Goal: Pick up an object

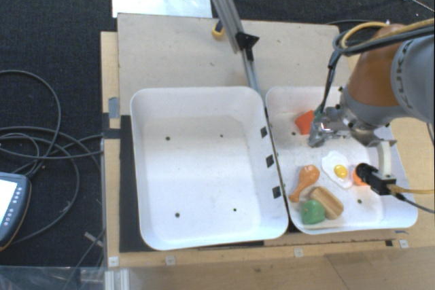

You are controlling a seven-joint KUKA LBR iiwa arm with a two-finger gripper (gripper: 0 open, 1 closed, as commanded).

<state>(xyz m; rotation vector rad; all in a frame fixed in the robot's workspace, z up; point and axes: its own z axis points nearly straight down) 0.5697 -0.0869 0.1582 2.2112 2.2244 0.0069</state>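
Two shallow white bins are seen side by side on the desk [163, 51]. The left bin [146, 214] has only its dotted floor on show, so wide open room is given there from wall to wall. The right bin [401, 217] carries all the small things. An orange-red block [304, 121] lies in its upper part, well in from the shared wall between the bins. Lower down, a fried-egg toy [338, 169] lies near the middle, with an orange drumstick toy [305, 181] to its left, tilted, its lower end close to the shared wall. A tan bread-like piece [327, 201] and a green piece [312, 212] lie touching each other near the bin's front rim. An orange piece [358, 177] just right of the egg is partly covered by a black fitting on the arm.

The arm [387, 78] is reached in from the right over the right bin. The hand [318, 136] is placed just right of the orange-red block and above the egg. Whether it is open or shut cannot be told; nothing is seen held in it. Little free floor is left around the toys in the lower half of the right bin, while its upper left corner is bare.
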